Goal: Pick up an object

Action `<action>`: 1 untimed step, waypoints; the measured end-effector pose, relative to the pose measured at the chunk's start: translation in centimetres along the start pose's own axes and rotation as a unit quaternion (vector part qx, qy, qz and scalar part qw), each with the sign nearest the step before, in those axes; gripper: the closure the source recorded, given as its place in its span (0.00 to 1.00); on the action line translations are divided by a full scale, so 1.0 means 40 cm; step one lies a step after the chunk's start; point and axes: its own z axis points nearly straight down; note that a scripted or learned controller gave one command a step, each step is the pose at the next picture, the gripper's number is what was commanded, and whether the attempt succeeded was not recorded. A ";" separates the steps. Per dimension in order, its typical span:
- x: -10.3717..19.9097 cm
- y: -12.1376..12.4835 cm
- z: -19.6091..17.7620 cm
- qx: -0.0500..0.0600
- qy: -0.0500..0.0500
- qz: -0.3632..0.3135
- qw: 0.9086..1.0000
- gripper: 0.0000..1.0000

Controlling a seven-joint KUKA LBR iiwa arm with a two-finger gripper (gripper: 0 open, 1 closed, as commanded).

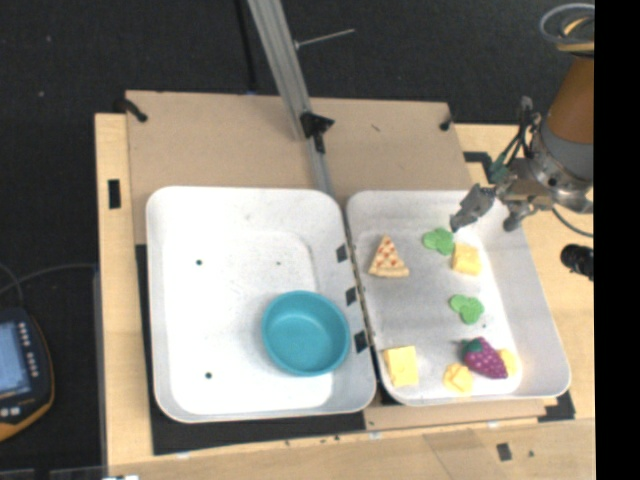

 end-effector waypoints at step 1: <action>0.000 0.000 0.000 0.000 0.000 0.000 1.000 0.00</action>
